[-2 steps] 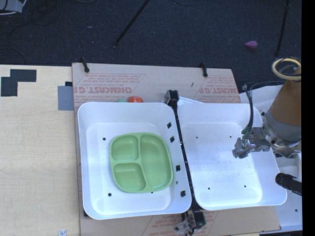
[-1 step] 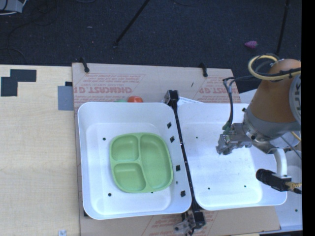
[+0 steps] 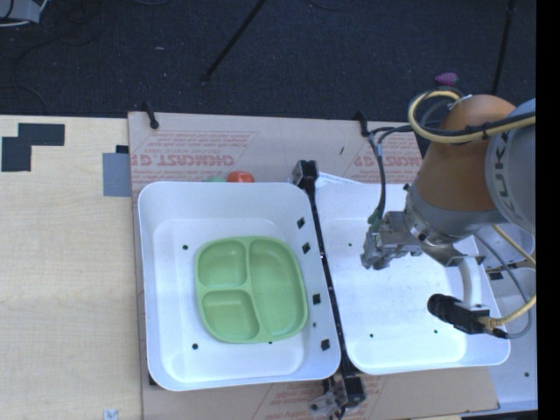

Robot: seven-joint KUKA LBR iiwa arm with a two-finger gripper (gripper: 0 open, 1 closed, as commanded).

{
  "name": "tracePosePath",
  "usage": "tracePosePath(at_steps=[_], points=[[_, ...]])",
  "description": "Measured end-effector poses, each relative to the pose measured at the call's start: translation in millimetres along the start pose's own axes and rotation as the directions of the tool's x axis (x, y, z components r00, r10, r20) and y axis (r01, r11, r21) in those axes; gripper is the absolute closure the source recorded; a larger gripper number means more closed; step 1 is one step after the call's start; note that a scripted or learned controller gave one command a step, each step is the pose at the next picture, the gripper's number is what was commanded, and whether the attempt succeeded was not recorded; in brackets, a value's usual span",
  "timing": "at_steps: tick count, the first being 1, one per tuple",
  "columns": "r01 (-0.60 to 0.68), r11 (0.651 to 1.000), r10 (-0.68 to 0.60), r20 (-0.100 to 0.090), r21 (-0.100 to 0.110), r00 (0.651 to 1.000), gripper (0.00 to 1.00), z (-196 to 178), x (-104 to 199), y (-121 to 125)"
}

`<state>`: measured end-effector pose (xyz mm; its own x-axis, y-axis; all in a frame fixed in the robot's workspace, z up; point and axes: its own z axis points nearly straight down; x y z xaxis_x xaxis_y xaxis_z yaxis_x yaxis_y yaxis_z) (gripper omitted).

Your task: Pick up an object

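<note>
From my remote station I judged the pick had barely begun: nothing was lifted, and the grey arm with its orange band reached in from three o'clock with the claw hanging low over the right-hand shallow white plastic bin, toward that bin's nine o'clock side. I could not tell from this slanted view whether the claw was open or closed, and I saw nothing caught in it. The only clear candidate for picking was the pale green plastic plate with three compartments, which lay flat in the middle of the left-hand shallow white plastic bin, well apart from the claw and across the dark divider between the bins. To my mind the next move called for crossing toward nine o'clock and coming down on the plate's rim, since its flat floor offered little to pinch. A small orange-red object sat just beyond the left bin's twelve o'clock wall on the printed cardboard sheet. The counter was pale wood, and dark carpet with cables lay behind it.
</note>
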<state>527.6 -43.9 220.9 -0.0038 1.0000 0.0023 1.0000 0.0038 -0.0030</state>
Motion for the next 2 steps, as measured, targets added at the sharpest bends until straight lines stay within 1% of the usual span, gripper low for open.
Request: tracePosePath(at_steps=[1,2], points=[[0.000,1.000,0.000,0.000,0.003,1.000,1.00,9.9,53.3,3.6],[0.000,1.000,0.001,0.002,-0.001,1.000,1.00,-3.8,102.5,15.2]])
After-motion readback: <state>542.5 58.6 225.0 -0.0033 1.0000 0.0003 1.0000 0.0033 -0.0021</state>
